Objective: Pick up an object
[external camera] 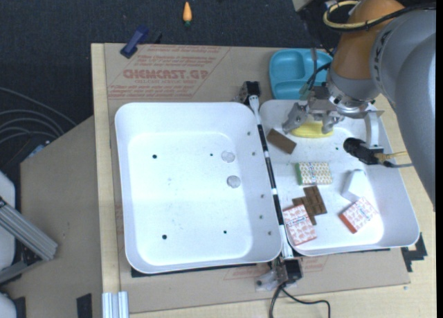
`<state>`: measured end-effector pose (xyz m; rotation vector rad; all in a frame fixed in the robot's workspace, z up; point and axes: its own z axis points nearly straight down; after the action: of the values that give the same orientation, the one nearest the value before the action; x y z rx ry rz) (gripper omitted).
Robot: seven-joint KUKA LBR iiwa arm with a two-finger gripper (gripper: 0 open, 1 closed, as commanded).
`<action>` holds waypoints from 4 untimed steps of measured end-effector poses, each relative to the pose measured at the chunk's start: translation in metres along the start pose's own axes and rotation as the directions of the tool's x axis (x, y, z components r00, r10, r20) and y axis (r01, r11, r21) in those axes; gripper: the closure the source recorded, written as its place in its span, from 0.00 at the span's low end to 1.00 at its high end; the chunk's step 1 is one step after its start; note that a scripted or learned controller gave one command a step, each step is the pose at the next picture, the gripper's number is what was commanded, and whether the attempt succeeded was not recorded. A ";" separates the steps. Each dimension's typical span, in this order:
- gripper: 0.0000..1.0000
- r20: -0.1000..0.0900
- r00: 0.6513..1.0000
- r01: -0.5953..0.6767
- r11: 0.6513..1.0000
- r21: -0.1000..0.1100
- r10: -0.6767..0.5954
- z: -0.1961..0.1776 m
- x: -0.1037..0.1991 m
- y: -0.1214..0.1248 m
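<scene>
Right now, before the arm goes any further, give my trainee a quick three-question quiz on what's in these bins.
1. True or false: the hand sits over the yellow object at the far end of the right bin.
2. Which bin holds the two small round discs? A) the left bin B) the right bin
3. Fill in: outside the bins, beyond the right bin's far edge, stands a light ____ dish.

Key: 1 true; 2 A; 3 blue
</scene>
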<state>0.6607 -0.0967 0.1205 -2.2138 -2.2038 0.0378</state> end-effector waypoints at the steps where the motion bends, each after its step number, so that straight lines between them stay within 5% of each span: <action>1: 1.00 0.001 1.000 0.000 1.000 -0.003 0.000 -0.010 0.000 0.000; 2: 0.00 0.001 1.000 0.000 1.000 -0.002 0.000 -0.010 0.000 0.000; 3: 0.00 -0.005 1.000 0.004 1.000 -0.029 -0.004 0.034 0.002 -0.012; 4: 1.00 -0.006 1.000 0.004 0.999 -0.034 -0.004 0.023 0.003 -0.011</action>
<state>0.6494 -0.0938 0.0979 -2.2235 -2.2218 -0.0063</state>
